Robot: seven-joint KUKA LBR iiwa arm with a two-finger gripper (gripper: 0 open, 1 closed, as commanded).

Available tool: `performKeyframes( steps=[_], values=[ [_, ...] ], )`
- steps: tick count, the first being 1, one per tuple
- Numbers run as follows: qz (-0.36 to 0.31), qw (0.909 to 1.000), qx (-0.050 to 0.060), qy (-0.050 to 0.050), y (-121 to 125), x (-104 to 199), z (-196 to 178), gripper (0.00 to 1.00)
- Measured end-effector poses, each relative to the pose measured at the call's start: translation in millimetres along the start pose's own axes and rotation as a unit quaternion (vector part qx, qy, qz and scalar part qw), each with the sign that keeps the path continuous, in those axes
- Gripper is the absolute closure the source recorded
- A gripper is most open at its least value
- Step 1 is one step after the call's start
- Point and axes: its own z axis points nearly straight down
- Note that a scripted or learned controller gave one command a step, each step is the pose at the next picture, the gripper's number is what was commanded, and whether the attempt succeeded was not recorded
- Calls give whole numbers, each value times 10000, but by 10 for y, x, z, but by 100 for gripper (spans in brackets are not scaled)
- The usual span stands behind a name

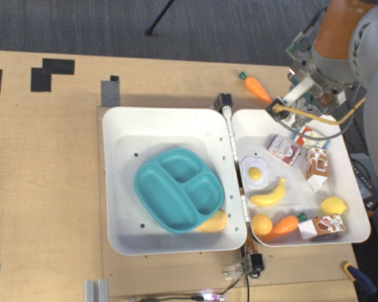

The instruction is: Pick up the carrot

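One carrot [257, 88], orange with a green top, lies on the bench just beyond the far edge of the right bin [359, 222]. A second carrot [285, 226] lies at the front of the right bin, between an orange [261, 224] and a small carton [327, 225]. My gripper [300, 126] hangs over the far part of the right bin, to the right of the bench carrot and well behind the bin carrot. I see nothing held in it.
The right bin also holds a red-and-white carton [283, 148], a brown carton [316, 163], a fried egg [255, 172], a banana [269, 194] and a lemon [333, 205]. In the left bin [113, 168] sit a teal divided plate [178, 187] and a yellow piece [213, 222].
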Motion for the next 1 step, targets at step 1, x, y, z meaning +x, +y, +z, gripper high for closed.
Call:
performKeyframes(
  steps=[1],
  values=[
    [452, 9990, 17, -14, -631, -88, 902, 100]
  ],
)
